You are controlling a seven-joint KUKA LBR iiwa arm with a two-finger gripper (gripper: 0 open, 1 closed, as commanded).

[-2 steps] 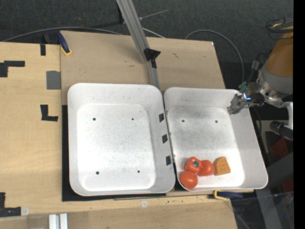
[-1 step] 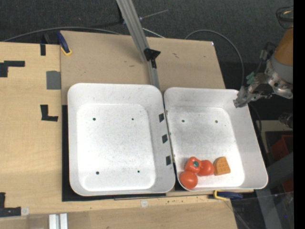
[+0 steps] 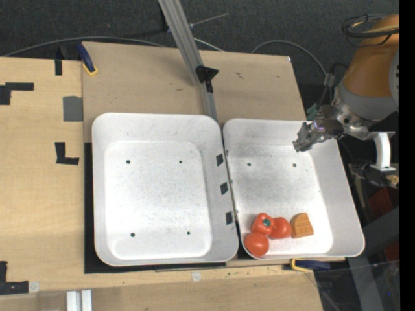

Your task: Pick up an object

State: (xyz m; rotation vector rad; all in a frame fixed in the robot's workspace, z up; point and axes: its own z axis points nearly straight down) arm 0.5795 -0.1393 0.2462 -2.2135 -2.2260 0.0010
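— In the near right corner of the right-hand shallow white bin (image 3: 324, 173), what is there to pick up?

— A small cluster. Three round red-orange pieces that look like plastic toy fruit (image 3: 267, 230), pressed together, one with a small green spot on top, and one tan ridged block like a toy waffle or cracker (image 3: 301, 225) just beside them on the right. I count four pieces in all, though the red ones may be joined; I cannot tell.

— And the other container?

— The left-hand shallow white bin (image 3: 107, 173) shows only a speckled floor with a few dark dots. The two bins sit side by side, rims touching along the middle, on a pale wooden bench (image 3: 142, 76).

— Where is the arm?

— The grey arm with the orange band (image 3: 369, 70) comes in from the right. Its two-finger gripper (image 3: 305, 141) is over the far right part of the right bin, well apart from the toys. Whether its claw is released or clenched I cannot tell; it is too small and dark. Nothing is visibly between its tips.

— Anything else?

— One slanted grey metal rail (image 3: 185, 37) crossing the bench toward the bins' junction.
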